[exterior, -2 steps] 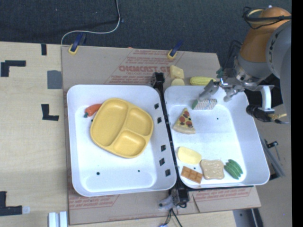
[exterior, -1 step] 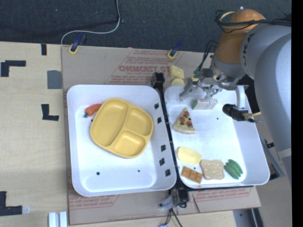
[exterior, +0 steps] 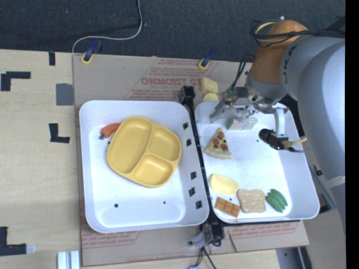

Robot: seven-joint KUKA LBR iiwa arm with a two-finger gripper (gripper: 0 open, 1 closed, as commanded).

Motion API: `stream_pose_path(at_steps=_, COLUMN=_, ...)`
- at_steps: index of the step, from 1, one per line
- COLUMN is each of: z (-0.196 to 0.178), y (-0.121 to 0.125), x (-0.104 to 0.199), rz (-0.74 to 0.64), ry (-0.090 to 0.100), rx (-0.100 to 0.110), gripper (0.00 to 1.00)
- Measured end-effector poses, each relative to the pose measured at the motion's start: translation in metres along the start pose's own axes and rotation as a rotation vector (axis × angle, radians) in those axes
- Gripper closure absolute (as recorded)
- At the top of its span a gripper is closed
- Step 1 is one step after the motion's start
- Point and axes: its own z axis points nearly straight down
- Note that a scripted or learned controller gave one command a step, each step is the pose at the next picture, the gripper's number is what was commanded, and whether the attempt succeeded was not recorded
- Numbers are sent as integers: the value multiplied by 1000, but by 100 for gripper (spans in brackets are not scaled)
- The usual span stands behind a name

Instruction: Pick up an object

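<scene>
Camera view looks down on my two white bins, side by side on a cardboard sheet. My gripper (exterior: 238, 112) sits low at the far end of the right bin (exterior: 291, 178), the arm coming in from the right with its orange band above the wrist. Whether my gripper is wide, narrow or holding something I cannot tell; it is blurred and mixed with cables. No object shows clearly in it.

Just near side of the gripper, a pizza slice (exterior: 219, 144) lies on the bin floor. Along the near edge sit four more pieces: a pale yellow oval (exterior: 224, 184), a brown waffle (exterior: 227, 207) touching its near side, a slice of toast (exterior: 251, 200) just beside the waffle, and a green vegetable (exterior: 276, 199) near the toast. Two pale yellow lumps (exterior: 209, 89) rest on the cardboard beyond the bin's far rim, close to my gripper.

The left bin (exterior: 95, 195) holds a yellow divided plate (exterior: 144, 151), tilted in outline, with an orange carrot (exterior: 110, 130) at its far left edge, partly tucked beside it
</scene>
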Motion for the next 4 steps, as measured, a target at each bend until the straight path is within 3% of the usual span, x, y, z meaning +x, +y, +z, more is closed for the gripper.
stream_pose_path(at_steps=1, z=7, y=-4, x=0, rz=-1, ry=-4, rx=-11, gripper=0)
stream_pose_path(at_steps=2, z=24, y=-23, x=1, rz=6, ry=3, rx=38, gripper=0)
stream_pose_path(at_steps=3, z=48, y=-32, x=3, rz=6, ry=2, rx=37, gripper=0)
stream_pose_path(at_steps=4, z=48, y=-29, x=3, rz=9, ry=5, rx=48, gripper=0)
